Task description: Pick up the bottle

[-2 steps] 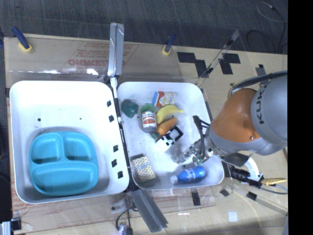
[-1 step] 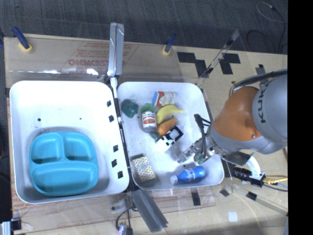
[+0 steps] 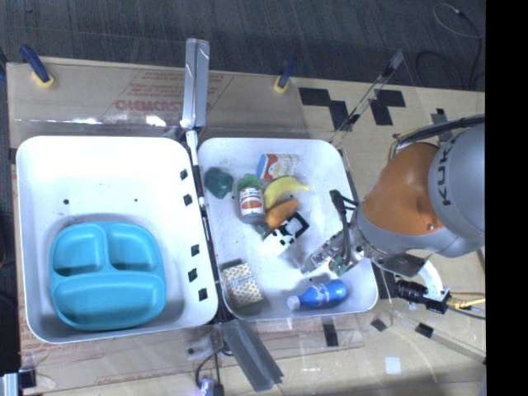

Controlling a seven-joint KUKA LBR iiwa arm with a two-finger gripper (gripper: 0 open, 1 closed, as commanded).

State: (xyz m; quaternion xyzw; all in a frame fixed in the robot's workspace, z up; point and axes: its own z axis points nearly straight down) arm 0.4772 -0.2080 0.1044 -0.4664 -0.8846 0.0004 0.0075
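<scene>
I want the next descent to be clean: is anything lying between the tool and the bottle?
Nothing visible does. The tool hangs just above and beside the blue bottle, which lies on its side near the right bin's front wall. The black-and-white block sits off to the other side.

So the bottle was a small blue plastic one with a white cap, and it was lying flat on its side, not standing. It sat in the right bin, down in the corner nearest the camera and closest to the arm's side, pretty much up against the bin's front wall. The cap end pointed toward the left, the blue body stretched off to the right and tilted slightly upward in the view. There was a lighter patch on the body, maybe a label or a glare spot, too blurry to say. It lay on the bin floor, just below the gripper.
</scene>
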